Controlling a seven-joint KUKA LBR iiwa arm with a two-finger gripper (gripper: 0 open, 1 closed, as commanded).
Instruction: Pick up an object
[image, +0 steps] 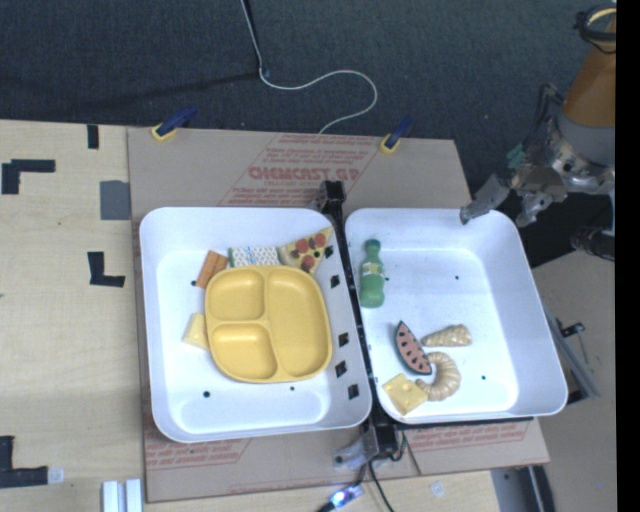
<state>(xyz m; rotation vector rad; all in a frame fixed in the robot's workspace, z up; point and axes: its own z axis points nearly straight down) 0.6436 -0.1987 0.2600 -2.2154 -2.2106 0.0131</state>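
While the arm waits at the upper right of the frame, nothing is lifted yet, and the scene reads like this, largest first.

Bench: a cardboard sheet (300, 170) lies under both bins, with a white cable (320, 80) looping above it at the top of the frame.
Left bin (165, 390): it holds a yellow divided plate (268, 322) at its middle, with a pizza slice (308, 250) and other small toy foods tucked along the plate's upper and left edges.
Right bin (500, 300): it holds the likeliest targets, all well apart from the arm.
Arm: grey with an orange band, it reaches in at the upper right, above the right bin's far corner.
Gripper (500, 200): it hovers just past the bin's upper right rim, apparently released and grasping nothing; its fingers look spread, with no object between them.
Green bottle (372, 272): it lies near the bin's left wall, alone, with free space around it.
Croissant (445, 372): it sits at the lower middle, touching a watermelon slice (410, 348) and a cheese wedge (403, 393).
Step in hand: I judge this the approach, before any descent.
Next move: travel left and down over one object, the bottle being the easiest since nothing crowds it, then lower and close.
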